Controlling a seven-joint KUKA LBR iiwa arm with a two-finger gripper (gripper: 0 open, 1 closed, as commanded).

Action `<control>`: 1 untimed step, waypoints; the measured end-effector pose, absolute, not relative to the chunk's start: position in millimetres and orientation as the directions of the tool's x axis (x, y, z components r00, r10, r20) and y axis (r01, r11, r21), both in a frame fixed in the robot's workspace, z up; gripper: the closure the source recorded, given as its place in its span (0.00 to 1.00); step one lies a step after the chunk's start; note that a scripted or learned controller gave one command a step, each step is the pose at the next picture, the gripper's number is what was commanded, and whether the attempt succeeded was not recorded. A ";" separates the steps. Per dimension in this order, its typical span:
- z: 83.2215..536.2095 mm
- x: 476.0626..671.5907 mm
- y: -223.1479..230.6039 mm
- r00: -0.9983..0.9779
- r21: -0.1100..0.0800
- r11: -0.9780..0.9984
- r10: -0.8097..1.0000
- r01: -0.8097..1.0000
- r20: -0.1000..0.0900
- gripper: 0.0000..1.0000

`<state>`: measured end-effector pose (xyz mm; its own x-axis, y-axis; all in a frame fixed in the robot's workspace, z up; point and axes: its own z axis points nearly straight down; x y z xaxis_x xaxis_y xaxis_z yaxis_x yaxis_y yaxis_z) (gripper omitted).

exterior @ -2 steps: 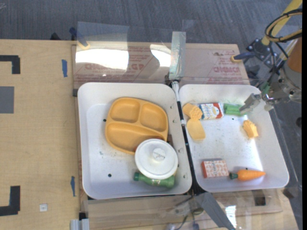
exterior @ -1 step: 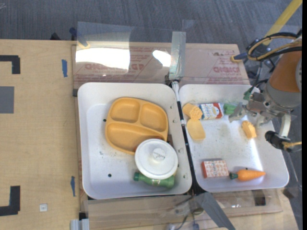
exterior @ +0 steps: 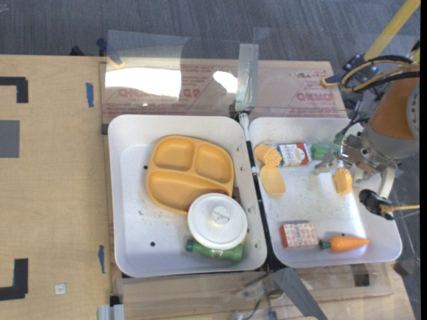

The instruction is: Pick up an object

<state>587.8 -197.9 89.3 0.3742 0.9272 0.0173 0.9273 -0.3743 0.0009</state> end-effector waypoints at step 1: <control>99.5 587.2 -202.4 0.375 0.006 -0.375 0.927 0.927 0.007 1.00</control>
